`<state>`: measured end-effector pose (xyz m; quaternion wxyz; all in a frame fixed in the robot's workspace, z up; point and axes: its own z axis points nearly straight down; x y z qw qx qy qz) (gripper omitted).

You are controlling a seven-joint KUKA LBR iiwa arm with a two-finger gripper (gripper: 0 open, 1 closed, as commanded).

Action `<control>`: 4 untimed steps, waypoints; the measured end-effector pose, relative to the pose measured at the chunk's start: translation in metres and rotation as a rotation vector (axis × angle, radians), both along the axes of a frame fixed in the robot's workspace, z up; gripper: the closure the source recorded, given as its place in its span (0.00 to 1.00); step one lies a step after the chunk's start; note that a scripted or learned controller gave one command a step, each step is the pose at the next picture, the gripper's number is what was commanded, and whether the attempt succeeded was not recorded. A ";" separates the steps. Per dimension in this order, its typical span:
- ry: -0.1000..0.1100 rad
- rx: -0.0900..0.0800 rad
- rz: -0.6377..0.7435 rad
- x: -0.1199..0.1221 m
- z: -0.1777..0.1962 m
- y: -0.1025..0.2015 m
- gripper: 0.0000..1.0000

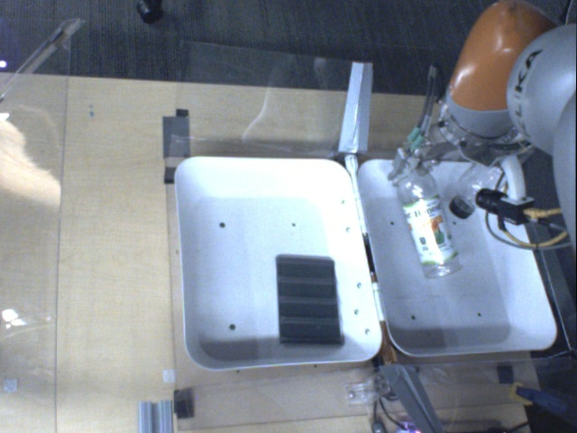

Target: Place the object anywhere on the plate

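Observation:
A clear plastic bottle [429, 231] with a white, green and orange label lies on its side in the right bin [505, 318]. Its neck points toward the bin's back left corner. A dark, ridged rectangular plate [308, 299] lies flat in the front part of the left bin [225, 242]. My gripper [410, 162] hangs at the back of the right bin, right at the bottle's neck end. The grey wrist and orange band [491, 52] rise behind it and hide its upper part. Whether it touches the bottle cannot be told.
A raised rim [365, 260] separates the two bins between bottle and plate. A metal post [356, 106] stands behind that divide. A black cable and connector [509, 207] hang from the wrist over the right bin's back right. Wooden bench [90, 287] surrounds the bins.

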<state>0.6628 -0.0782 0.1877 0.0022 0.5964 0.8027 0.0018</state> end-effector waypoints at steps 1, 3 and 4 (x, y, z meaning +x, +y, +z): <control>0.000 0.001 0.023 -0.055 -0.002 0.092 1.00; -0.002 0.002 -0.110 -0.050 0.062 0.087 1.00; 0.004 0.001 0.201 -0.096 -0.004 0.139 1.00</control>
